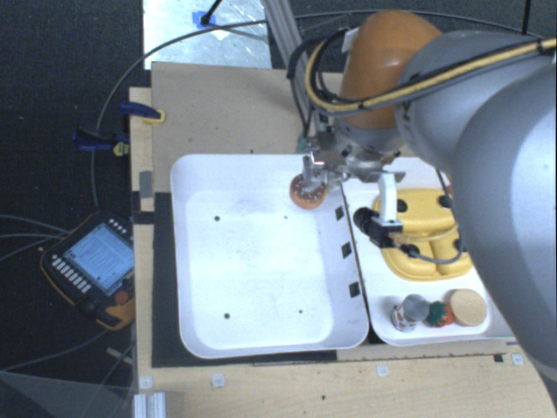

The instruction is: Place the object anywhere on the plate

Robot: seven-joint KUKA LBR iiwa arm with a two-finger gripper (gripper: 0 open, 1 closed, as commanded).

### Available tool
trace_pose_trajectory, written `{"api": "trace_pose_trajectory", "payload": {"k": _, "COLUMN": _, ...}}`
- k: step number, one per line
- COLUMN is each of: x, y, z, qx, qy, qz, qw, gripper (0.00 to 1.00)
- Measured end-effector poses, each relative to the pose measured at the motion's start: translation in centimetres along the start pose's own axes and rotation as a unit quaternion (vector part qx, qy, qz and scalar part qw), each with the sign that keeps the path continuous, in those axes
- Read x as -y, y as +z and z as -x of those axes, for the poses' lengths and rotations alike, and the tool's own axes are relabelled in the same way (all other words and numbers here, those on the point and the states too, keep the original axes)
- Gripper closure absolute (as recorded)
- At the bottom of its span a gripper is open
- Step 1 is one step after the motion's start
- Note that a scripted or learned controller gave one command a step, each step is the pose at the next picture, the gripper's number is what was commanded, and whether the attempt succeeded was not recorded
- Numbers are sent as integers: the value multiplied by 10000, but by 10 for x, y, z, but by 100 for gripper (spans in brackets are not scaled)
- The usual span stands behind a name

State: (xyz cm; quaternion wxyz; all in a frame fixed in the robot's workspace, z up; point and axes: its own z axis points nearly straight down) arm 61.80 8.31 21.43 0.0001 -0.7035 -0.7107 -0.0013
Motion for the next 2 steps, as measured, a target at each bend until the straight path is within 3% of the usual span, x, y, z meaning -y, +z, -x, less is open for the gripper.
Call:
{"api": "trace_pose_trajectory", "payload": {"k": 1, "x": 2, "y": -3, "z": -57, "qx": -5, "qy": -5, "qz": 3, "qw": 10000, "gripper": 100}}
{"api": "trace_pose_trajectory", "payload": {"k": 2, "x": 2, "y": -2, "z": -53, "qx": 6, "qy": 21, "qz": -2, "qw": 10000, "gripper": 0}}
